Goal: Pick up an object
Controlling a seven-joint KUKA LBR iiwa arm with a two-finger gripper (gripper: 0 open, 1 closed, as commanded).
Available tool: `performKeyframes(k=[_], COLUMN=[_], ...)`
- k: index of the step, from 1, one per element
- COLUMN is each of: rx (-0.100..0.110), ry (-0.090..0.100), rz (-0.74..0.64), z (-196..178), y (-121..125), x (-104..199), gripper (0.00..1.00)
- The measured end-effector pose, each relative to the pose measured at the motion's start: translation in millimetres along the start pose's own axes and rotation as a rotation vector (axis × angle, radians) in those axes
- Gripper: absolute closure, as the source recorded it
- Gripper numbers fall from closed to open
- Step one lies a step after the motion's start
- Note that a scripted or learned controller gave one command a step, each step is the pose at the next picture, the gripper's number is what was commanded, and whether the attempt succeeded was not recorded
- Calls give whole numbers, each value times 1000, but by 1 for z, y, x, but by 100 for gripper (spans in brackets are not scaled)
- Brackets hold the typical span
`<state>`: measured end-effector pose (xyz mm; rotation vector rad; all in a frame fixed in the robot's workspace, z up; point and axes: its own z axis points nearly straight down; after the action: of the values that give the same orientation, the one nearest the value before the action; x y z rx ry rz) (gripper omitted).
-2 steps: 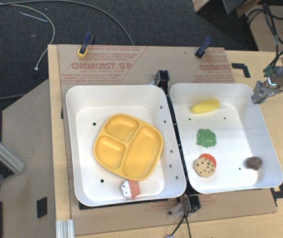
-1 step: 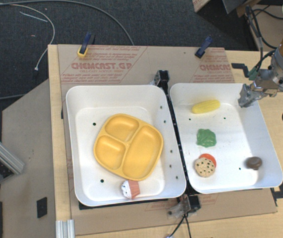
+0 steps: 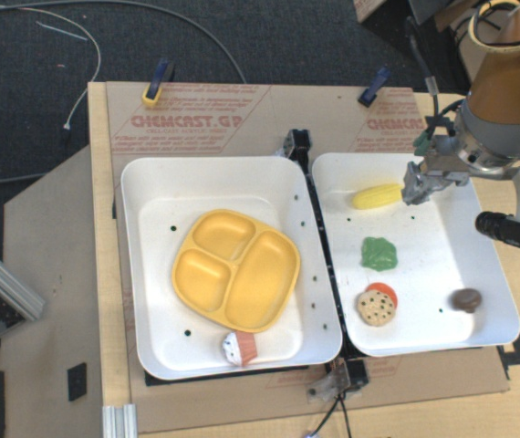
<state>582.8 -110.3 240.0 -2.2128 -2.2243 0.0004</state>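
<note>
In the right bin (image 3: 488, 245) a yellow corn-like piece (image 3: 375, 196) lies near the far edge. My gripper (image 3: 414, 190) hangs right at its right end, touching or just above it; I cannot tell which. Below it in the view lie a green leafy lump (image 3: 379, 253), a round cookie with dark chips (image 3: 377, 306) and a small brown piece (image 3: 465, 299) near the bin's front right.
The left bin (image 3: 150, 217) holds a yellow divided plate (image 3: 235, 269) and a small red-and-white object (image 3: 239, 348) at its front edge. A black clamp (image 3: 297, 143) sits between the bins at the back. The arm's black hose end (image 3: 508, 228) overhangs the right bin's right side.
</note>
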Motion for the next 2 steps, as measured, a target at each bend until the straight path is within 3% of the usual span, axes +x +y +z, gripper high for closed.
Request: performKeyframes(k=[2], rx=[1], ry=[-1], rz=[1], z=[14], y=[-13], x=[117], gripper=[100])
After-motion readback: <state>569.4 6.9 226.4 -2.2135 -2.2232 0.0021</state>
